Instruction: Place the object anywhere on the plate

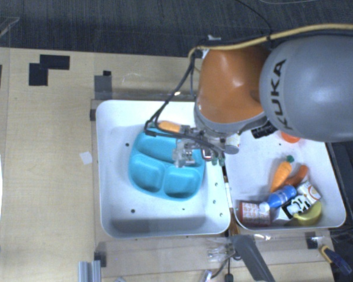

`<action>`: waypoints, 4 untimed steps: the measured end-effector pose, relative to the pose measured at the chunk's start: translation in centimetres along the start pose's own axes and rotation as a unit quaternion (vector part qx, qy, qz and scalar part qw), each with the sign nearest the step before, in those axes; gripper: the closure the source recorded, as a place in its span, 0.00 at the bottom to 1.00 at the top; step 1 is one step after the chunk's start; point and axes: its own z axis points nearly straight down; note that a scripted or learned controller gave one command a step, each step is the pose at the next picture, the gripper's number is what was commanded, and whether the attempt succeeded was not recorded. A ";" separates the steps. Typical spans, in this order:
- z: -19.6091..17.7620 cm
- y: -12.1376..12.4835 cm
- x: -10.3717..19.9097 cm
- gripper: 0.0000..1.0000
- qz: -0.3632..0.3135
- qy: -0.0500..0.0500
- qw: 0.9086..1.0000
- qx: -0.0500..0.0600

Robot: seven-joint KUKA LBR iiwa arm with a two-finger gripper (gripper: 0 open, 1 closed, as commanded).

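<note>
A blue divided plate [159, 172] lies in the left white bin [115, 157]. My gripper [191, 153] hangs over the plate's right part, under the orange band of the arm [232, 87]. An orange, elongated object [168, 126] lies at the plate's far edge, just left of the wrist. I cannot tell whether it rests on the rim or on the bin floor beside it. The wrist hides the plate's far right corner.
The right bin [335, 175] holds several items: a carrot [280, 175], a blue bottle [280, 197], a brown box [254, 210], a yellow piece [307, 214]. A black cable [167, 107] runs from the wrist over the left bin.
</note>
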 end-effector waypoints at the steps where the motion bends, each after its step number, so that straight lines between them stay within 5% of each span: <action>1: 0.0 0.0 0.0 0.00 0.000 0.000 1.000 0.000; 2: -1.2 0.1 -0.2 1.00 -0.001 -0.004 1.000 -0.002; 3: -1.2 0.1 -0.2 0.00 -0.001 -0.004 1.000 -0.002; 4: -1.2 0.1 -0.2 0.00 -0.001 -0.004 1.000 -0.002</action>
